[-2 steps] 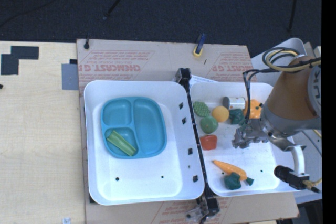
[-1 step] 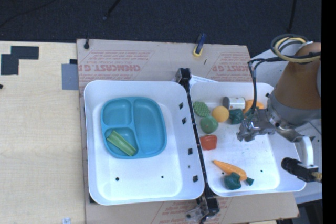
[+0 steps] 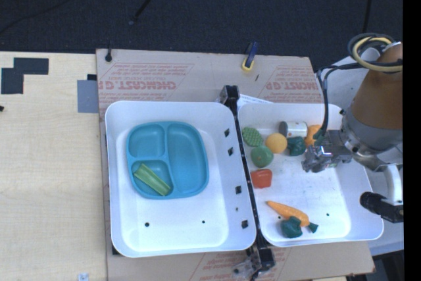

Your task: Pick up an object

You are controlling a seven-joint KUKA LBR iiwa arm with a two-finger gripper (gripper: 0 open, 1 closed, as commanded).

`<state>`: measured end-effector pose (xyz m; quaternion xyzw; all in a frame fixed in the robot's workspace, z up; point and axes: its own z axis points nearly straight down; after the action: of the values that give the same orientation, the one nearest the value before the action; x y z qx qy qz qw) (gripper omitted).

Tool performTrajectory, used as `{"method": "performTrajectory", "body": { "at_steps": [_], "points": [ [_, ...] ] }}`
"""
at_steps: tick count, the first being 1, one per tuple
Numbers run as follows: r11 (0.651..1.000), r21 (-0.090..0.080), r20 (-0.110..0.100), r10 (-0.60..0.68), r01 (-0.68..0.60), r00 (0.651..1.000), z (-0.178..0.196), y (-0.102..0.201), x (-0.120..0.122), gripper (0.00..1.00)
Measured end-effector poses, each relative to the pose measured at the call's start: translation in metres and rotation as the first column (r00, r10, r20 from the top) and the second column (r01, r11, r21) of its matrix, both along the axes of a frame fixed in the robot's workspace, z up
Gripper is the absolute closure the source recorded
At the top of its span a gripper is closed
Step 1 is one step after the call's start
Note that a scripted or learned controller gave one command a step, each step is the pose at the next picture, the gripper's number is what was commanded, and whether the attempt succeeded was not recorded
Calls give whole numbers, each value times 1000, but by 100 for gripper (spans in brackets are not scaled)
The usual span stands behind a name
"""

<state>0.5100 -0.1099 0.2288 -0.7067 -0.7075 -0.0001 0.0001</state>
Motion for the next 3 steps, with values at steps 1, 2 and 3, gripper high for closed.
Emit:
{"method": "performTrajectory", "body": {
  "at_steps": [1, 2, 3],
  "points": [
    [1000, 2, -5, 1, -1, 1000, 0, 40, -14, 100],
    [1000, 2, -4, 3, -3, 1000, 7, 90, -19, 100],
    [1000, 0, -5, -1, 1, 1000, 6, 87, -25, 100]
  ]
}}
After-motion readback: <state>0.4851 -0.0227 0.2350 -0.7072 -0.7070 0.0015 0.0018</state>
